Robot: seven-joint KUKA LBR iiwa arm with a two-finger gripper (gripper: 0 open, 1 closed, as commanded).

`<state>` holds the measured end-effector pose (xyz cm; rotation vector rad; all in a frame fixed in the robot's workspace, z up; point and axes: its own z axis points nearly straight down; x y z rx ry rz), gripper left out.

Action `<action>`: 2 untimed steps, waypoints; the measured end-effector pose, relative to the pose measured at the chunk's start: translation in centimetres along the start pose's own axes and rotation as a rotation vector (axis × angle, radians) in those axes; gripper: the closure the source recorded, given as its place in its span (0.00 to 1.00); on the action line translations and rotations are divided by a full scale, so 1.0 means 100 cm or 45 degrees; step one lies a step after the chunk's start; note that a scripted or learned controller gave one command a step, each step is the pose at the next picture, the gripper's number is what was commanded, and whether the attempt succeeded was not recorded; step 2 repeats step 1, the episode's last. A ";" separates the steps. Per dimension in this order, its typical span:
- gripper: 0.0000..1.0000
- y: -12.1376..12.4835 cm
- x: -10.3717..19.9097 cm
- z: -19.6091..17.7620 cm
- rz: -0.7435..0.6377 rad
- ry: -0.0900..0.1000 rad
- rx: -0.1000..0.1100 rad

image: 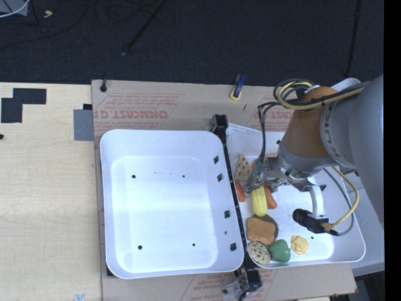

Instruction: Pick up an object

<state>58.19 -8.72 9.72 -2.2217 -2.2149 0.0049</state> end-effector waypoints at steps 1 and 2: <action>1.00 0.066 0.064 -0.097 -0.014 0.001 -0.022; 1.00 0.066 0.064 -0.097 -0.014 0.001 -0.022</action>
